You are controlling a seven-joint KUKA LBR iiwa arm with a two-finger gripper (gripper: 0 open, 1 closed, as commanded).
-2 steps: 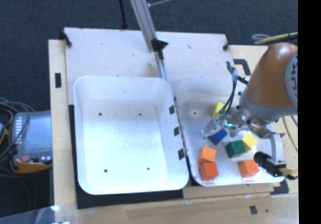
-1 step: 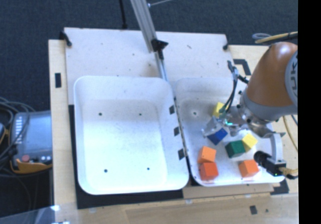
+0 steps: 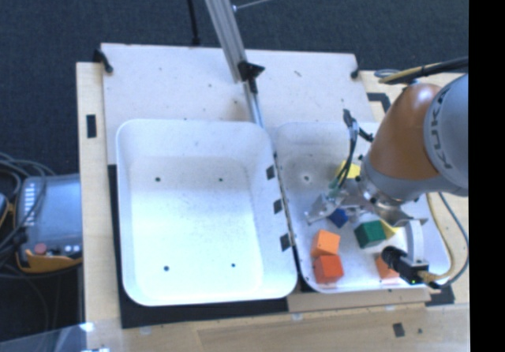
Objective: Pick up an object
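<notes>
Camera view, left to right: the left bin sits beside the right bin, where two orange blocks lie near the front wall. Just right of them are a blue block and a green block. The gripper hangs low over the blue block, at or just above it; whether it grips anything cannot be told.
</notes>
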